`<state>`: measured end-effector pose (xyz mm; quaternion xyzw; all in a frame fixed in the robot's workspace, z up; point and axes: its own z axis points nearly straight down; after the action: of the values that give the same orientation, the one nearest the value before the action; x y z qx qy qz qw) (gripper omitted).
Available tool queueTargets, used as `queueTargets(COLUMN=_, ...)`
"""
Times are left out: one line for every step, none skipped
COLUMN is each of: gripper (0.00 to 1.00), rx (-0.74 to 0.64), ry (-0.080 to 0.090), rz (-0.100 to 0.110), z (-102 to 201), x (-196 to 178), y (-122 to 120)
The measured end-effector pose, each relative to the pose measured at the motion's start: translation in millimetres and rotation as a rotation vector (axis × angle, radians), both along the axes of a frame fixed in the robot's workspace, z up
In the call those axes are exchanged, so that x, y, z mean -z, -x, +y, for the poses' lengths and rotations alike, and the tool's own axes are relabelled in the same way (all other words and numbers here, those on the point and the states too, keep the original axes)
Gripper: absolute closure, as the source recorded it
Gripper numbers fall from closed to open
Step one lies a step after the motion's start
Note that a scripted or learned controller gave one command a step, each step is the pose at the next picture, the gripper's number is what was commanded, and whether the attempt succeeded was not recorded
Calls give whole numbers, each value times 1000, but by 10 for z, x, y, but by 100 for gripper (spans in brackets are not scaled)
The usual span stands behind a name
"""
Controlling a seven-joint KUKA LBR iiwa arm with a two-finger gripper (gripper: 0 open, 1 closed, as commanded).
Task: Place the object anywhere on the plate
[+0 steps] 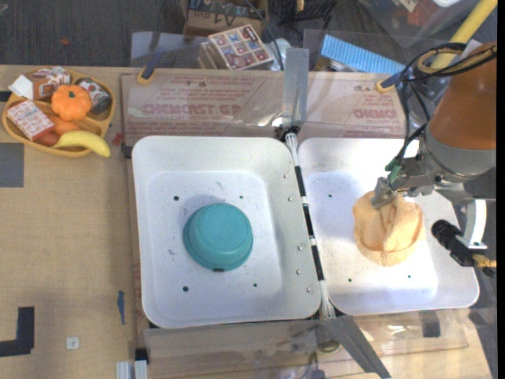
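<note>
Your task object, the pale tan, lumpy bread-like piece, lies in the right shallow white bin, toward its 3 o'clock side and resting on the bin floor. The pincer sits right at the object's 12 o'clock edge, its dark tips touching or just over the top of the lump; you cannot tell from this slant how far apart its jaws stand, nor whether they have any of the object between them.

The grey arm with the orange band comes in from 3 o'clock, its wrist bent down so the pincer points into the bin, with black cables looping above it and a yellow hose running up toward 1 o'clock.

The teal round plate, which looks like an upturned dish, sits in the left shallow white bin, a little toward 6 o'clock of its middle and well apart from the object.

At 12 o'clock of both bins you see clear sheeting over brown board carrying faded red lettering, too washed out to read with confidence. Beyond it lies a printed box with coloured squares, its text too small to read.

On the wooden desk at 10 o'clock stands a yellow bowl of toy food: an orange pumpkin, a banana and small packets.
</note>
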<state>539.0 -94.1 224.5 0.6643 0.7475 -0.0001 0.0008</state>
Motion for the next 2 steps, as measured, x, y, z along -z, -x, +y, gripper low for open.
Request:
queueTargets(gripper=100, rx=-400, ry=-2, rz=2, z=520, x=54, y=-66)
queueTargets(gripper=100, rx=-797, ry=2, rz=-4, z=1019, x=-60, y=-209)
